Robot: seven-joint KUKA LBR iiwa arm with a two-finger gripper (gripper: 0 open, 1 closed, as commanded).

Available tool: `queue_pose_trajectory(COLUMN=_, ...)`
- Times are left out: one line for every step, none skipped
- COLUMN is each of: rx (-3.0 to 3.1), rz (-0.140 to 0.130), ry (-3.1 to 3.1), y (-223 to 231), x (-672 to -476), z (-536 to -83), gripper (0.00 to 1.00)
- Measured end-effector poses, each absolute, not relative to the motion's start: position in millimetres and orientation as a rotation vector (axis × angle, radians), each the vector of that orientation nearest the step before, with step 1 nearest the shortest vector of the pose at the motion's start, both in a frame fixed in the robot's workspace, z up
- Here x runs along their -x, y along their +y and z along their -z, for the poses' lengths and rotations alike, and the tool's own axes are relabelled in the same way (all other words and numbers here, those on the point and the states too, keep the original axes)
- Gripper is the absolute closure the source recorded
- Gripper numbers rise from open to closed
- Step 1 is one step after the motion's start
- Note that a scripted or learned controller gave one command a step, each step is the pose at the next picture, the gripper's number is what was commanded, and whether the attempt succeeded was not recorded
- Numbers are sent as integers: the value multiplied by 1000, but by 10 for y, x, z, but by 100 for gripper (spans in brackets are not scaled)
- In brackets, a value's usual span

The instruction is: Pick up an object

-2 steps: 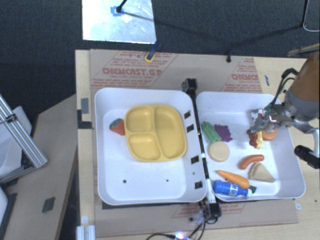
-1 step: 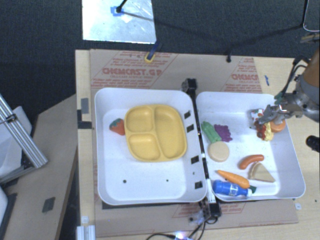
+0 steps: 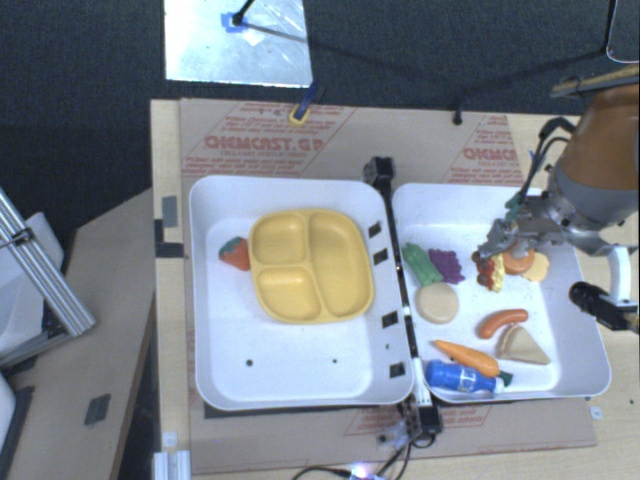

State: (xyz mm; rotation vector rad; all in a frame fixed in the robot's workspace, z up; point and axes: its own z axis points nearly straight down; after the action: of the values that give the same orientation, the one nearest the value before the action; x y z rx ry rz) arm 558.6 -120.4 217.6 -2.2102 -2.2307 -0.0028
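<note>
- The tool (image 3: 492, 255) is low in the right bin (image 3: 560, 208), over a red-and-yellow toy (image 3: 491, 273); I cannot tell its state.
- A sausage (image 3: 501, 322) and a carrot (image 3: 466, 356) lie nearer.
- The left bin (image 3: 215, 298) holds a yellow tray (image 3: 307, 265).

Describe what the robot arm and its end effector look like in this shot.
The arm enters from the right: a rounded grey body with a wide orange band above the wrist. Thin dark cables loop along its left side. The end effector is a small grey metal assembly, over the right bin. A black cylindrical part juts out lower right.
</note>
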Motion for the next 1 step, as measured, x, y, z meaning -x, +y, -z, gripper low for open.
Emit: queue_pose_trajectory(rx=2209, rz=4, ry=-2233, y=-634, x=-5643, z=-2184, gripper=100)
